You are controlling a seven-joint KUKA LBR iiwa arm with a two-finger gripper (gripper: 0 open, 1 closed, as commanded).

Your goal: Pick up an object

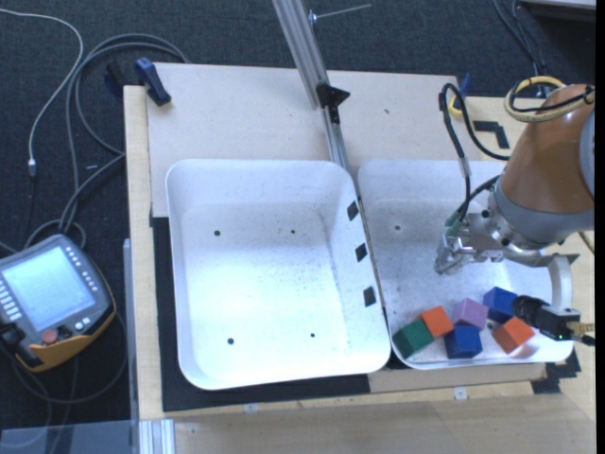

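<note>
Several small blocks lie bunched at the near end of the right bin [406, 183]: a green block [412, 337], an orange block [437, 322], a blue block [463, 340], a purple block [470, 312], a second blue block [499, 301] and a second orange block [513, 333]. My gripper [456, 251] hangs over the middle of that bin, just beyond the blocks and a little to their left. Nothing shows in its grasp. The grey wrist and orange band [558, 149] cover the bin's right side.
The left bin [189, 253] stands beside the right one, sharing a middle wall with black tabs [360, 252]. A slanted metal post [298, 36] rises behind the bins. Black cables [458, 130] loop near the wrist. A teach pendant [47, 296] lies on the floor at left.
</note>
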